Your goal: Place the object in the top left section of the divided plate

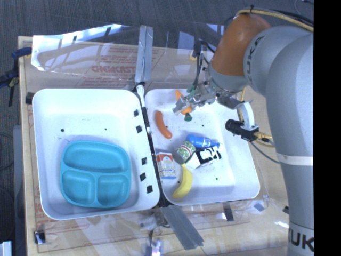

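Observation:
A blue divided plate [96,174] lies in the left bin [48,111], with one wide section at the back and two smaller ones at the front. My gripper [186,103] is low over the back of the right bin [240,164], right at a small orange carrot with a green end [186,112]. The carrot shows on both sides of the gripper's tip, so part of it is hidden. I cannot see whether it rests on the bin floor or is lifted.
The right bin also holds a red sausage [163,125], a green can [185,151], a blue bottle [202,141], a black-and-white item [208,156], a small carton [167,166] and a banana [184,183]. A ridge with black clips [144,143] divides the bins.

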Available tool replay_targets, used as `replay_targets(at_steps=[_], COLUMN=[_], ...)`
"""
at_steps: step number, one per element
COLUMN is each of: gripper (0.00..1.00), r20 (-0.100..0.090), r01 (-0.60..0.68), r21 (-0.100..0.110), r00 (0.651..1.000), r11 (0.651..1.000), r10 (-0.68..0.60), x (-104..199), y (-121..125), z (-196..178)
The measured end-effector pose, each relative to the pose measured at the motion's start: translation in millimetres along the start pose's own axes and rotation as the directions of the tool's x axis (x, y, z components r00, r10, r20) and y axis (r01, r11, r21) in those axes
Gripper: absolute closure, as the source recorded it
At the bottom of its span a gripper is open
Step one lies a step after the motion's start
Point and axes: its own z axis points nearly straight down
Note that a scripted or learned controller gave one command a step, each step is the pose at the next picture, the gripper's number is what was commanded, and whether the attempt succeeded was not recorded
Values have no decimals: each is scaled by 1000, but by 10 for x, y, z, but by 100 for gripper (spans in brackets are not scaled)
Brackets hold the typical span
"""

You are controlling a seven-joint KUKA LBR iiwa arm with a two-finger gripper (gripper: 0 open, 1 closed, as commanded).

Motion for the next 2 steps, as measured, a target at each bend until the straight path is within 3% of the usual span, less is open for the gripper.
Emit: replay_targets(at_steps=[1,2], gripper=[100,100], r20=[-2,-1], r01=[101,68], r21=[2,2], r00=[995,998], r11=[995,998], r10=[-101,-68], x=[511,1448], y=[-612,-847], z=[70,-131])
